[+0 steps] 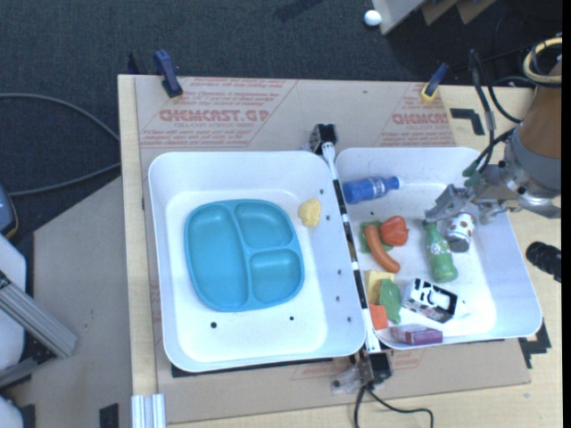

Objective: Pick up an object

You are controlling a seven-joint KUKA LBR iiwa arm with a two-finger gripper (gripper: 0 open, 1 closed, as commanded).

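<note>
On the bench (223,114), a brown board printed with red lettering carries two shallow white bins side by side, dark carpet all round. Left bin (169,239) holds a blue divided plate (244,253) and a small yellow lump (310,211) near its right wall; plenty of bare white floor around both. Right bin (508,292) is crowded toward its left and front: blue bottle (368,188) lying near the back, red pepper (393,231) touching an orange carrot (383,253), green bottle (440,255) lying at centre, yellow and orange blocks (384,297) by the divider, black-and-white packet (434,299), purple bar (417,334) against the front wall. Right half of that bin's floor is bare. Gripper (453,210) hangs over the right bin's upper middle, just above the green bottle's top end and a small red-and-white can (461,232). Can't tell how far the fingers are spread, nor whether they have anything. Blue clamp (167,72) and yellow clamp (434,80) sit on the board's back edge
</note>
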